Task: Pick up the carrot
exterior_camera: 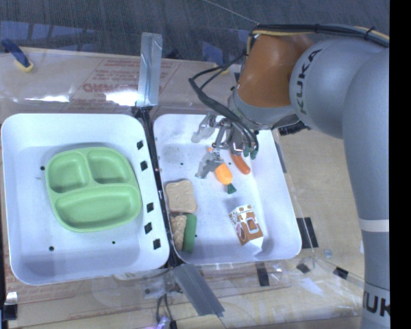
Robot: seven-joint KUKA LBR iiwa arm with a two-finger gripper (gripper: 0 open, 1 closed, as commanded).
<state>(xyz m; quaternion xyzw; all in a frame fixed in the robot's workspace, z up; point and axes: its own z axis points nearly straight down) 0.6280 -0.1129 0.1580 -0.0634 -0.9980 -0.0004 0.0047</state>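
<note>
- We find the carrot (pixel 224 175) in the right bin (pixel 281 184), in the far half of it and a little right of centre. Orange body, small green end toward the near right.
- Its long axis runs on a diagonal, from far left to near right.
- The gripper (pixel 216 155) hangs just above the carrot's far-left end. The metal fingers (pixel 207 166) come down beside the orange body, touching it or nearly so.
- We cannot tell whether the jaws stand apart or together, nor whether the carrot sits between them. We do not log it as held.
- A second, thinner orange-red piece (pixel 240 163) lies just right of the carrot, under the wrist; we cannot name it.
- Judgement: the carrot lies to the near right of the tool, almost beneath it. The coming move turns on closing across the short axis, that is across the diagonal.
- Also in the right bin: bread slice (pixel 181 195), a small printed carton (pixel 246 225). The green divided plate (pixel 92 188) sits in the left bin (pixel 20 252), well apart.
</note>
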